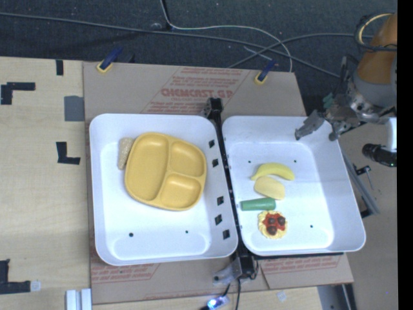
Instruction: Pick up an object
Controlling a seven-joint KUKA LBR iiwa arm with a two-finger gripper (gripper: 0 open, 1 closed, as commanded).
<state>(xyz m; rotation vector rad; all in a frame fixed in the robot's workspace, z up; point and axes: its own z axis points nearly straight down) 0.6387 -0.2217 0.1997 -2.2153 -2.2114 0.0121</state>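
Several toy foods lie in the right bin (335,231): a yellow banana (273,170), a pale yellow wedge (269,186) just below it, a green stick-shaped piece (257,203), and a small round pizza with red topping (272,224). My gripper (321,129) hovers over the bin's far right corner, up and to the right of the banana and well apart from it. Its two dark fingers are spread open with nothing between them.
The left bin (106,205) holds a yellow divided plate (165,171) with a tan bread-like piece (124,152) tucked at its left edge. Black clips run along the seam between the bins (221,173). Cables cross the dark floor behind the bench.
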